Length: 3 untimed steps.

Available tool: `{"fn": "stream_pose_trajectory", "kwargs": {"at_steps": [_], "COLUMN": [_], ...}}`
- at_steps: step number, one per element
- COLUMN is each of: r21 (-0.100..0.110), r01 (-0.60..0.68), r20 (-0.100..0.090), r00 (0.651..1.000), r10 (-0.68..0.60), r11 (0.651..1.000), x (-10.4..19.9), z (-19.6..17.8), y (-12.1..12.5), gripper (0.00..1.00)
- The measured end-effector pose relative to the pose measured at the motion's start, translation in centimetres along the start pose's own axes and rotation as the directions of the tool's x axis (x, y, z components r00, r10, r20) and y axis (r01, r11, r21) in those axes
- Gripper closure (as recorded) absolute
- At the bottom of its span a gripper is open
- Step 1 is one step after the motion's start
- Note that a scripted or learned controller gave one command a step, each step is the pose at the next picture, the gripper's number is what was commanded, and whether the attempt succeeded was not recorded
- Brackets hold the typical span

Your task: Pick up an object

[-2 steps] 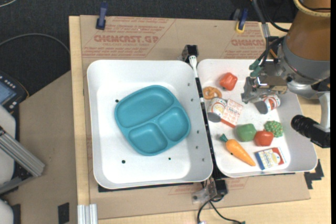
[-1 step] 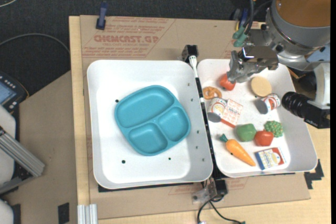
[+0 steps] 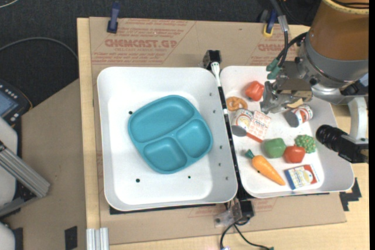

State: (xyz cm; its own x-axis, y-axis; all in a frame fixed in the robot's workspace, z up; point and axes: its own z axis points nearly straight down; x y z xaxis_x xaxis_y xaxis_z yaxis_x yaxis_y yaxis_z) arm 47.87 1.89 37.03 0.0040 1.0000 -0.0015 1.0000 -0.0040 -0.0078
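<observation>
Camera view: the claw [image 3: 280,103] hangs low over the right shallow white bin [image 3: 334,183], above the toy food; whether it is spread or pressed together cannot be told. Just beside it lie a red plastic tomato [image 3: 254,90], a brown pretzel [image 3: 236,103] and a small white-and-red can [image 3: 299,116]. An orange plastic carrot [image 3: 266,168] lies nearer the front. The left shallow white bin [image 3: 114,143] bears a teal divided plate [image 3: 169,133]. The toys are probably light, rigid and slick; the tomato suits a grip across its middle.
</observation>
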Motion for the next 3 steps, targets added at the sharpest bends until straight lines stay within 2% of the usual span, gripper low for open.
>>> {"fn": "stream_pose_trajectory", "kwargs": {"at_steps": [1,2,3], "r21": [-0.029,0.002,0.003], "r01": [0.011,0.014,-0.002], "r20": [-0.006,-0.001,0.002], "r00": [1.000,1.000,1.000], "r10": [-0.011,-0.014,0.002], "r11": [1.000,1.000,1.000], "x": [4.9,13.4,8.9], "z": [-15.7,-7.1,2.0], "y": [0.0,-0.2,-0.1], "gripper": [1.00,1.00,1.00]}}
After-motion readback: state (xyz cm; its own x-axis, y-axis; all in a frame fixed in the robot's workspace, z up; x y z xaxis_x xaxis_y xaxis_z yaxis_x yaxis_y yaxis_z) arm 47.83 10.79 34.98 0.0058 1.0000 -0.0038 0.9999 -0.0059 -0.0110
